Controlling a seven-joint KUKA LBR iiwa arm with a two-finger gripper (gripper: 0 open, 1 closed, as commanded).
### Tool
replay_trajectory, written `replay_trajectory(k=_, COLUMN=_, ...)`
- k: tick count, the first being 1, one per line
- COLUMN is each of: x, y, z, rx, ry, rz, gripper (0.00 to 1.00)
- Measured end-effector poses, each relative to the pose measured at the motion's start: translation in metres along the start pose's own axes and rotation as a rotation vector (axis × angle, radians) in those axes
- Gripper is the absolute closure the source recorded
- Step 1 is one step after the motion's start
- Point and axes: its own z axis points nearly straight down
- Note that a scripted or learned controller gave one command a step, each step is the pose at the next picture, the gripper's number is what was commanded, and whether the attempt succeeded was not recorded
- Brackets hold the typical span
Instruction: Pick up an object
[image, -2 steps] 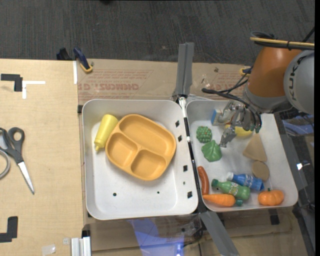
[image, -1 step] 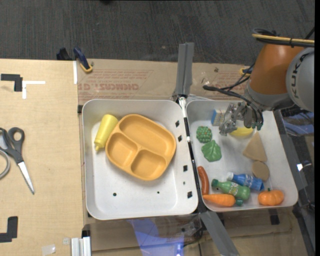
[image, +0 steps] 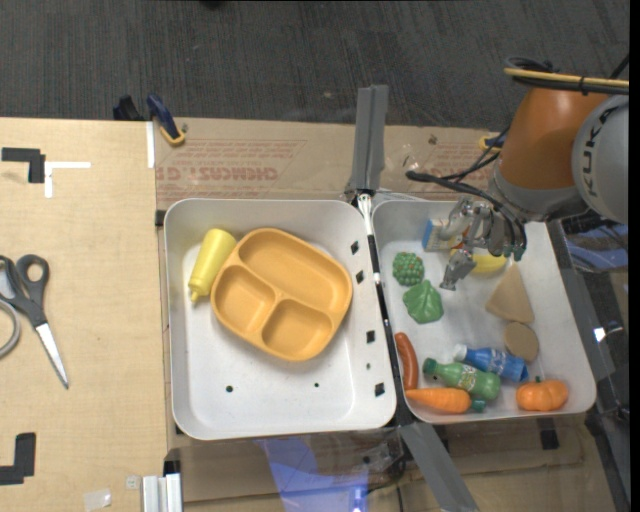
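Over the right bin (image: 572, 330), my gripper (image: 462, 262) hung apparently empty; whether it was released or clenched I couldn't tell. I judged I was approaching, needing descent onto the green toy (image: 407, 267) nearby. The left bin (image: 260, 405) held a divided plate (image: 281, 293).

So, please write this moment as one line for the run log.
arm: over right bin | pincer: low near yellow toy, nothing visibly held | left bin: yellow divided plate, mustard bottle
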Motion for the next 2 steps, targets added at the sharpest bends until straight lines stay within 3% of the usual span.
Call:
replay_trajectory(k=1, x=0.005, y=-0.011, z=0.021, rx=-0.003, ry=0.011, rz=0.093, gripper=0.00)
replay_trajectory(k=2, x=0.003, y=-0.010, z=0.010, rx=-0.002, ry=0.003, rz=0.091, gripper=1.00)
